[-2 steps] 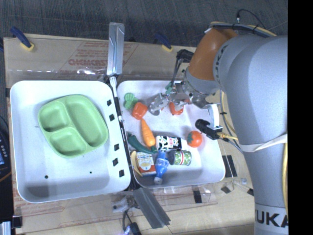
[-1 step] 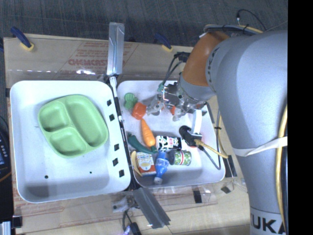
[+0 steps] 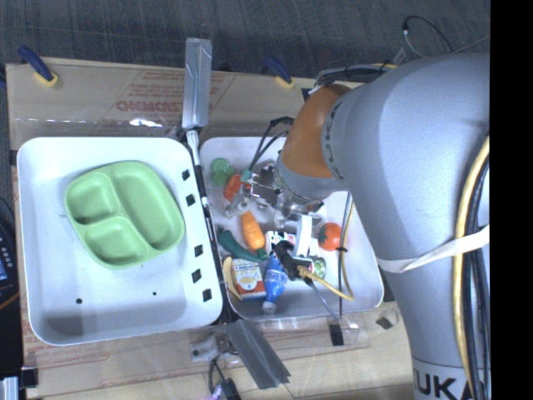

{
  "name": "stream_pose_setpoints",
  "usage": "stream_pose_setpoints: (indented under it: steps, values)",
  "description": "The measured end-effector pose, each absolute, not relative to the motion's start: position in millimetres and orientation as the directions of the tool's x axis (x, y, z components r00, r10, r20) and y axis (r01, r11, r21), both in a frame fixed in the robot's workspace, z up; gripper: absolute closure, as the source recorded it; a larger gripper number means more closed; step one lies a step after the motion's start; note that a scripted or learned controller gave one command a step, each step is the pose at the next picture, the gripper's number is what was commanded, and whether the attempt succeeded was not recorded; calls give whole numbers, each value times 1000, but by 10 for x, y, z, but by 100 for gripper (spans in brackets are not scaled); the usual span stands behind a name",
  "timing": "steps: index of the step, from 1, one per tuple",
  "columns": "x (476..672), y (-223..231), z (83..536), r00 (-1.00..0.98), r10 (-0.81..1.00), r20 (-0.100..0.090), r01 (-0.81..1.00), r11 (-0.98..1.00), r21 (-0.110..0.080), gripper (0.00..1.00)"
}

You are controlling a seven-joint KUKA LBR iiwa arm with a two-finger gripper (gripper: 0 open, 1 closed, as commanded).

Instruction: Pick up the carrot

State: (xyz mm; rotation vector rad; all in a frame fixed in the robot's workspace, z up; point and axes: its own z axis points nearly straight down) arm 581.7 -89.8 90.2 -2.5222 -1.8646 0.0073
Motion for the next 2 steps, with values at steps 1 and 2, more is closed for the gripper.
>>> stream_pose_setpoints:
  steps: [1,2]
  values:
    - [5812,-900,995,291,957,-1,957,-291,-10,100]
    - [5450,-158,1914,451,893,-1,893,-451,-4,100]
